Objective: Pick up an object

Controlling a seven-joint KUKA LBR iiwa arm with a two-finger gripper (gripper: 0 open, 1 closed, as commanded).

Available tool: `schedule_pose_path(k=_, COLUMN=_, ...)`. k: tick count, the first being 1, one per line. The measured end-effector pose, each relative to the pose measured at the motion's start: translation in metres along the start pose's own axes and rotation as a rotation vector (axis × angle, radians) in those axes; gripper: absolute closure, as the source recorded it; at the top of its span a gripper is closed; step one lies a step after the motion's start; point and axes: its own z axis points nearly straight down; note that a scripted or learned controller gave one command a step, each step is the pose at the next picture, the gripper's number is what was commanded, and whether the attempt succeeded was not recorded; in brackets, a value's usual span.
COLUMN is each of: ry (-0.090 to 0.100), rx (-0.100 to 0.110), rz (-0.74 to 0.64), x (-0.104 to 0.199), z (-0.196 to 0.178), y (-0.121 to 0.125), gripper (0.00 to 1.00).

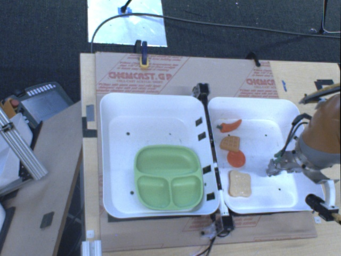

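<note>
Pincer and wrist are being shown at the right side of the right bin, low over its white floor, with the grey arm and its orange band reaching in from the right edge. Whether the pincer is apart or together cannot be told, since its tip is being seen as a small blurred grey shape. Nothing is being seen clamped in it.

Four small food pieces are being displayed in the left half of the same bin, in a rough column and all apart from the pincer. An orange-red carrot-like piece is lying farthest back. Just in front of it a tan square cracker is being shown, and a red round piece is touching or nearly touching the cracker's near edge. A pale slice of toast is lying nearest the front, and it is the piece closest to the pincer.

The left bin is being occupied by a green divided plate, set toward its front right corner. Both bins are being carried on a cardboard sheet with red print, to which a yellow clamp is being fastened at the back edge.
</note>
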Motion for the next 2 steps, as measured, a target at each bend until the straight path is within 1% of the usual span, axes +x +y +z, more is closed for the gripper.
schedule_pose_path(k=1, ry=-0.002, rx=-0.002, rz=0.001, x=-0.008, z=-0.047, y=0.000, gripper=1.00)
schedule_pose_path(k=2, ry=-0.001, rx=-0.003, rz=-0.004, x=-0.002, z=-0.096, y=-0.005, gripper=1.00)
